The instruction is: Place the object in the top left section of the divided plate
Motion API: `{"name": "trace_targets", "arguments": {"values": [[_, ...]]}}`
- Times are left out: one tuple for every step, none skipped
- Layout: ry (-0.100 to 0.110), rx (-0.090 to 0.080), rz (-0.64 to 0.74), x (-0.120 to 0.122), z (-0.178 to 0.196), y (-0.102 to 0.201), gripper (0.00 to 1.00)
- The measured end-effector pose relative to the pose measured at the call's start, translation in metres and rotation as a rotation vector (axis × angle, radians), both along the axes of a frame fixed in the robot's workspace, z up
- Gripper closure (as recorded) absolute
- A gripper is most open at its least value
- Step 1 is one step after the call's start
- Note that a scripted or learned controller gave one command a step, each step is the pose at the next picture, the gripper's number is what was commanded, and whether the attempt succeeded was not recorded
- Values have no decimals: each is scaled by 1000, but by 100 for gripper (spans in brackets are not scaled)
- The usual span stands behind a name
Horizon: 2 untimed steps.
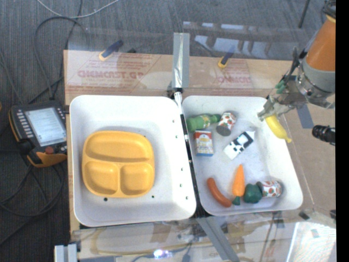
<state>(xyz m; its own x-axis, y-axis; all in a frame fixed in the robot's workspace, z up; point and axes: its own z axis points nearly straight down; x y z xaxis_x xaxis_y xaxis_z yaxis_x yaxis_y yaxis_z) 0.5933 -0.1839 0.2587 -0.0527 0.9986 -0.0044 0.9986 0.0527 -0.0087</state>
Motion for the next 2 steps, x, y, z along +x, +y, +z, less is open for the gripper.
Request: {"name": "trace_targets", "arguments": {"values": [[1,6,60,-63,-29,55,100],[0,4,118,-34,-26,87,100]]}}
